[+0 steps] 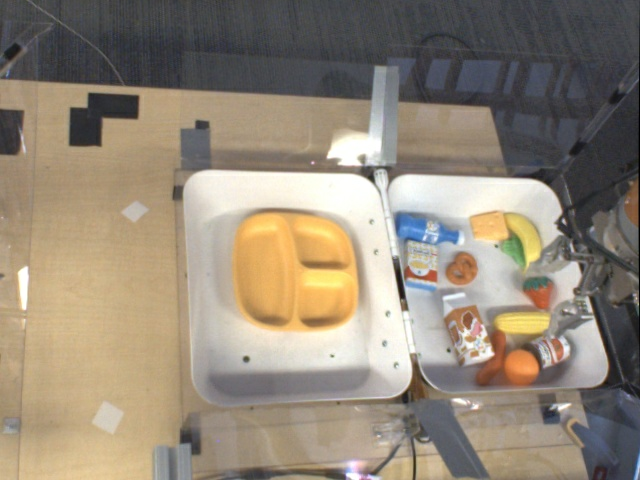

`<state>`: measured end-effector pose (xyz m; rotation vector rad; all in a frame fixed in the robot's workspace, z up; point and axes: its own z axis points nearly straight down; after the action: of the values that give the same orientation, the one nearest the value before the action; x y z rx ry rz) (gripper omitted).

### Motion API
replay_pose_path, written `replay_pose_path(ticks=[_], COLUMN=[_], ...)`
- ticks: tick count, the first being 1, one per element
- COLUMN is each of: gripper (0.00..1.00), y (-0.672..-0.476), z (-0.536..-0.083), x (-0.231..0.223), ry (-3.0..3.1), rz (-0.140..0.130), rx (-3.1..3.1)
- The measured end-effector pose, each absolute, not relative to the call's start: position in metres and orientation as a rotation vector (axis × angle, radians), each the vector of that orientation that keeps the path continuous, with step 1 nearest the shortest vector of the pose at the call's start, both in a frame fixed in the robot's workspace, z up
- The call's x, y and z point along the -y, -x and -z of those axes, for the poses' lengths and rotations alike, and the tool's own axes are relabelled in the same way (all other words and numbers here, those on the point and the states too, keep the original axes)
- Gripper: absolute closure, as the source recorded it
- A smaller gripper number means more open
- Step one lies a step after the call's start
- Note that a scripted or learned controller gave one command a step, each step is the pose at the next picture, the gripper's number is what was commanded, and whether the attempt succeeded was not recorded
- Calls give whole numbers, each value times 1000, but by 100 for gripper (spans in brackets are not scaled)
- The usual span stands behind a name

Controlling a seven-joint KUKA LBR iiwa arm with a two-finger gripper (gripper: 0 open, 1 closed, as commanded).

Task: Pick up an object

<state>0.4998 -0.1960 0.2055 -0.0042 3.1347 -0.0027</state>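
Wooden bench (90, 298), dark carpet behind; two white bins side by side.
Left bin (290, 378): yellow divided tray (295, 268), nothing else.
Right bin (575, 368): blue bottle (428, 231), banana (524, 236), cracker (487, 226), pretzel (461, 268), strawberry (540, 290), corn cob (522, 323), orange (521, 366), small can (551, 350), two cartons (468, 334).
Gripper (572, 280): at right bin's right rim, nothing visibly held; whether jaws spread or pressed together, cannot tell.
Step advice: judge strawberry or corn cob nearest, fairly isolated; descend straight, straddle narrow axis, avoid bin wall.
Labels: carton and can printing too small to read.
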Motion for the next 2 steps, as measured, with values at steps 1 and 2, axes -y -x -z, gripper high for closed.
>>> replay_pose_path(ticks=[1,2], gripper=[0,0], y=[-492,-488], z=[-217,-107], x=[205,166], ry=[-83,-630], rz=[4,-2], rx=[-3131,-3074])
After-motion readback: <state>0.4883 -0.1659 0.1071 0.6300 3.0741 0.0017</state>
